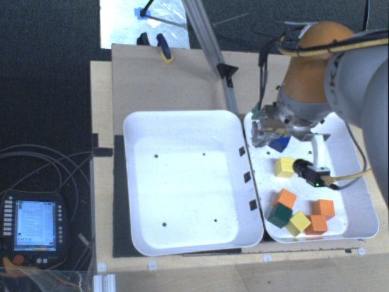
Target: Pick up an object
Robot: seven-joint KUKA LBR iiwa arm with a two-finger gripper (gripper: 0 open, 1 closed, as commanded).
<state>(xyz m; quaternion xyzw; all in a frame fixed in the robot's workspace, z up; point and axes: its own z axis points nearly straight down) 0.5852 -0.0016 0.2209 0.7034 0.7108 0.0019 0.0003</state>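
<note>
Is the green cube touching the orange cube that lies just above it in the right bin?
Touching. In the camera view the green cube lies against the lower edge of the orange cube, with no white bin floor visible between them.

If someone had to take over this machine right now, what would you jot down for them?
Gripper: low over the far end of the right bin, beside a blue block; whether it is open or shut cannot be judged, and no block can be seen in its grasp.
Things: in the right bin lie a yellow block, an orange block, a green block, another yellow one and two more orange ones.
Done: nothing visibly lifted.
Left: grasp one and raise it.
</note>
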